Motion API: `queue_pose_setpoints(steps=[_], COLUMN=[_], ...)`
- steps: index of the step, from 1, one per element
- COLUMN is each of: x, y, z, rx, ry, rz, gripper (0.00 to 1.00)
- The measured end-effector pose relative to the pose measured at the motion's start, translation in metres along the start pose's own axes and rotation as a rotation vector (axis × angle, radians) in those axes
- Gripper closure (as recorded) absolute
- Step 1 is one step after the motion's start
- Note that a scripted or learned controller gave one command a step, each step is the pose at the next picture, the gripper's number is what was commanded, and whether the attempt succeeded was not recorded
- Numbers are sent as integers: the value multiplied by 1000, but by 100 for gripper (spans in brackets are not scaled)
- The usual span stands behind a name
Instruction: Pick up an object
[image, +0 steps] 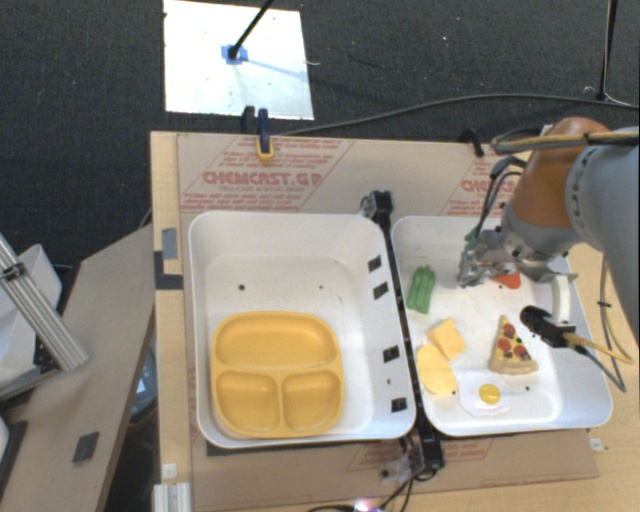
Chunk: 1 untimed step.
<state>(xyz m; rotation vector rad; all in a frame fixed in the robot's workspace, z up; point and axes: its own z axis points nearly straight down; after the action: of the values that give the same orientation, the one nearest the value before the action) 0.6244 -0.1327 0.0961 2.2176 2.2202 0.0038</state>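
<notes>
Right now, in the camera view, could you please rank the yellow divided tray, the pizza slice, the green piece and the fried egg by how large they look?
1. Yellow divided tray, far the largest.
2. Pizza slice.
3. Green piece and fried egg look about alike, so I won't rank them.

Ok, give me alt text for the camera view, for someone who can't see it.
A grey arm's tool hangs over the right bin, which holds a green piece, cheese slices, a pizza slice and a fried egg. The left bin holds a yellow divided tray.
</notes>
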Motion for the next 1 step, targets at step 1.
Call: queue_pose_setpoints(steps=[1], x=[-8], y=[-5], z=[-52], rx=[-2], ry=[-1], rz=[2], gripper=[100])
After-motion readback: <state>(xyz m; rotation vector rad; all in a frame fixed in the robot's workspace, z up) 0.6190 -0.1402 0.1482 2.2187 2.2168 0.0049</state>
